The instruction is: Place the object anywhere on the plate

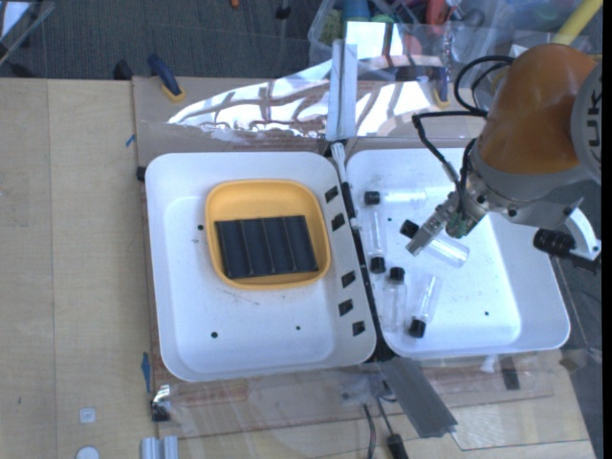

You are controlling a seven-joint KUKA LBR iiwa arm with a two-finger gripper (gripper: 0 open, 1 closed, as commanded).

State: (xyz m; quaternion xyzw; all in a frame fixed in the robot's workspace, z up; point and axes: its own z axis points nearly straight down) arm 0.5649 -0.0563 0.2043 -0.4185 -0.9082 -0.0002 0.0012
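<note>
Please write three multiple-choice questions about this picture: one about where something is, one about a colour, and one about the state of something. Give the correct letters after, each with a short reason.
1. Where is the plate?
A. in the left bin
B. in the right bin
C. on the bench outside the bins

2. What colour is the plate?
A. blue
B. yellow
C. red

3. How do the small clear tubes with black caps lie?
A. stacked on the plate
B. standing in a rack
C. loose on the floor of the right bin

Answers:
1. A: the plate sits in the left bin, left of the divider.
2. B: its rim is yellow around a dark ribbed insert.
3. C: several tubes lie scattered in the right bin, near the gripper, none on the plate.
</note>
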